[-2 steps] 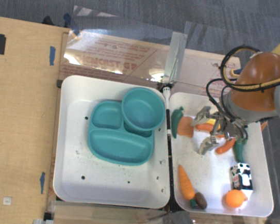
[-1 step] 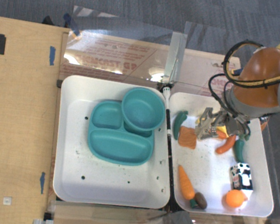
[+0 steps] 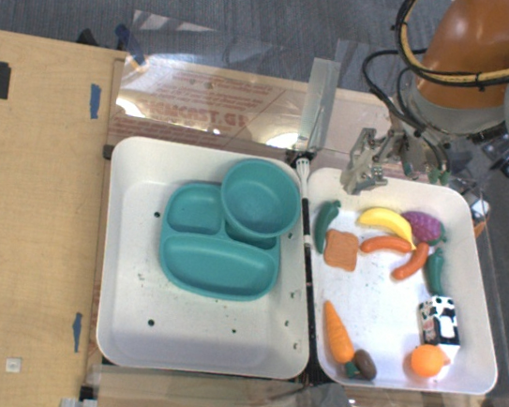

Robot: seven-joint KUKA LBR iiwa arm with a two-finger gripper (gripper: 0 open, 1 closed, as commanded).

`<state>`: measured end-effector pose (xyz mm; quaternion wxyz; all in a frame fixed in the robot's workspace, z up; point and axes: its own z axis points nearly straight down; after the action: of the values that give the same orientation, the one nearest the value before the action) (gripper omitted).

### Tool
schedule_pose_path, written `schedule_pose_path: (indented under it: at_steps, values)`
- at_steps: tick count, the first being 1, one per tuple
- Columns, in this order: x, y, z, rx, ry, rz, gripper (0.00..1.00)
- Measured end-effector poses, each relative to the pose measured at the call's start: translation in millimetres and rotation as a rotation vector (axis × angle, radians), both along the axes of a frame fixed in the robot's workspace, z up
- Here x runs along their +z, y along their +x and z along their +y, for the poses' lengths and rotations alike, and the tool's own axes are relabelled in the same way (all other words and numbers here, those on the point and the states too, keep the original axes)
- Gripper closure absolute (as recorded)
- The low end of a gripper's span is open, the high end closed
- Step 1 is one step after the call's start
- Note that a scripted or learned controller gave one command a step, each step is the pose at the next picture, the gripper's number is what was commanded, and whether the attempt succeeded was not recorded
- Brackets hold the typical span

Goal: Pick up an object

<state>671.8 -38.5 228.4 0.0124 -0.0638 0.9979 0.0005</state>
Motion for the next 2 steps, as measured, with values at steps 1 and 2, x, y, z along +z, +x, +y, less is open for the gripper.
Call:
schedule_pose_path:
  at_steps: [1,2]
  values:
    - [-42.2,-4.1,-34.3,0.47,-0.008,0.019,1.0]
    - [48.5,-1.8,-16.9,0.445,-0.012,0.003,1.0]
